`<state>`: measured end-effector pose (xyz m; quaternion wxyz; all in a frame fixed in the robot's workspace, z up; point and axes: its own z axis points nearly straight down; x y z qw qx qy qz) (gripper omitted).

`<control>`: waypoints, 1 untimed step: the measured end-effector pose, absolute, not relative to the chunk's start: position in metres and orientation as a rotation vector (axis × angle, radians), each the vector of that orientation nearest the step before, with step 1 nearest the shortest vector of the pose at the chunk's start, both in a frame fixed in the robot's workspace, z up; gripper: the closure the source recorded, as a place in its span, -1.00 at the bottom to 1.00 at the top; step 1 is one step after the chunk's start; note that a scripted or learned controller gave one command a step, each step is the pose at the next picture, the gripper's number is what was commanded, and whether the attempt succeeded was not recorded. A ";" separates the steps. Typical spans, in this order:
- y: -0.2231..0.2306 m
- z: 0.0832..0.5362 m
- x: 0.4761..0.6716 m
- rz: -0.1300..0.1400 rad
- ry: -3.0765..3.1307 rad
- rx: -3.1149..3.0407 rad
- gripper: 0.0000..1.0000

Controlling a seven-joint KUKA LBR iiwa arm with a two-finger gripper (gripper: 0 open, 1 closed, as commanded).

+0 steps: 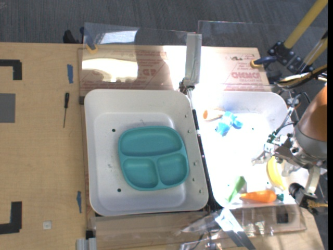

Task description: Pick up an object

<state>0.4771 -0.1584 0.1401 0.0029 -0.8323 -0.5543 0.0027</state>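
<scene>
Here, camera view: I reach into the right bin (278,102) from its right side, low over its right edge.
Gripper (276,158): it hangs just over the bin floor near the right wall; whether it is clenched or released I cannot tell, as my wrist hides it, and I see nothing held.
Step in hand: by my reading, the approach, with no grasp made yet.
Likeliest target: the yellow piece (271,172), just beside my gripper at the right edge, partly covered by my wrist.
Its look: a curved, smooth yellow sliver, perhaps a toy banana; too much is hidden to be sure.
Other candidates: an orange carrot toy (258,196) and a green piece (237,186) along the near edge, and blue pieces (228,123) with a small orange bit (206,114) toward the far left corner.
Next move: it calls, I judge, for centring over the yellow piece and coming straight down, clear of the wall.
Left bin (99,105): it carries a teal divided plate (153,157) at its middle, well apart from my work.
</scene>
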 end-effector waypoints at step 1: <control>-0.178 0.096 0.484 -0.020 -1.277 -2.889 -1.00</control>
